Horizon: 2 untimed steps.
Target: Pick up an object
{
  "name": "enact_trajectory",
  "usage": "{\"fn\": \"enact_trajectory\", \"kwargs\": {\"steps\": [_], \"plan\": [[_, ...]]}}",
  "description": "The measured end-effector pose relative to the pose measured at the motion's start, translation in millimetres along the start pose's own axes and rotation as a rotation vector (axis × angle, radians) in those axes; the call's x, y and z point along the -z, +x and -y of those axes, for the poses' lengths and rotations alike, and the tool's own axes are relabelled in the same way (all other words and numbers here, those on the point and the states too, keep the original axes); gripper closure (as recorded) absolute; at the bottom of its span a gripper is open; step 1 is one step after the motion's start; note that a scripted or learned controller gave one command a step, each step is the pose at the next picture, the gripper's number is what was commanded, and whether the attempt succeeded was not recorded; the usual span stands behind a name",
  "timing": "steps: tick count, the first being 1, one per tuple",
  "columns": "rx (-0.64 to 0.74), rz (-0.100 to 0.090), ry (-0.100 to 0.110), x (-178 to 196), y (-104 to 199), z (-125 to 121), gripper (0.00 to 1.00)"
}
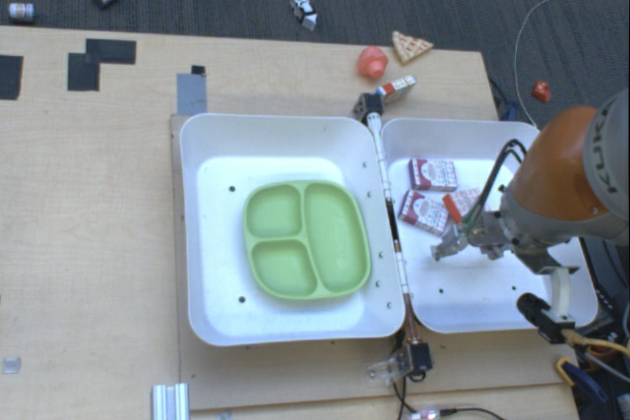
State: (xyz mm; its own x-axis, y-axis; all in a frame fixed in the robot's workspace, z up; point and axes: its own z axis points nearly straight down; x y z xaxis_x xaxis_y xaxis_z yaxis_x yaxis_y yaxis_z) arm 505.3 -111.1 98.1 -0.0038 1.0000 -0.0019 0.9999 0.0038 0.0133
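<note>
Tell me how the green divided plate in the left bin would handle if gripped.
The green plate looks like rigid plastic, so probably stiff and light. It lies flat, unlikely to roll. Its low rounded rim may slip from the gripper.

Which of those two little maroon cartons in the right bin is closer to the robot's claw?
The lower carton, tilted, beside the orange stick. The gripper hovers just below it; the upper carton sits farther off, toward the bin's back.
</note>
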Motion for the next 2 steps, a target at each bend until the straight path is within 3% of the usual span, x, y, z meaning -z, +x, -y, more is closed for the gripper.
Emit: {"fn": "enact_trajectory", "kwargs": {"steps": [1, 2], "plan": [[-0.003, 0.004, -0.001, -10, 22, 15, 0.00], [-0.001, 0.003, -0.006, 1, 23, 13, 1.00]]}}
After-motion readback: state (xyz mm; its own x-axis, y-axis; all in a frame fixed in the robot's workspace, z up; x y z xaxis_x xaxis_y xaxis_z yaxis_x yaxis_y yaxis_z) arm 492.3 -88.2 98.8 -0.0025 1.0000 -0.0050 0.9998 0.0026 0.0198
